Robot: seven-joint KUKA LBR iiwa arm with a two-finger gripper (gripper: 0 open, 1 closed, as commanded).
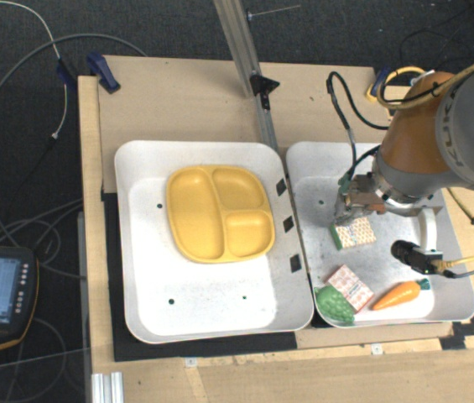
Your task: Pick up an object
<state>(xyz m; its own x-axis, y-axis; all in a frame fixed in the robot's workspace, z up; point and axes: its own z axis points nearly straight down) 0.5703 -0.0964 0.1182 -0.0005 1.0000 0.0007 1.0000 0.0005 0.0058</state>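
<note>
Over the right bin point(304, 175), near its middle, the gripper point(356, 211) hangs just above a small patterned packet point(354, 233). How its fingers stand I cannot tell, because the wrist covers them. At the front edge of this bin lie a second packet point(351, 285), a green object point(334, 306) in the front left corner, and a toy carrot point(398, 294). A yellow divided plate point(220, 212) rests in the left bin point(136, 225). I judge the step is the approach to the packet; next the arm must lower, close and lift.
</note>
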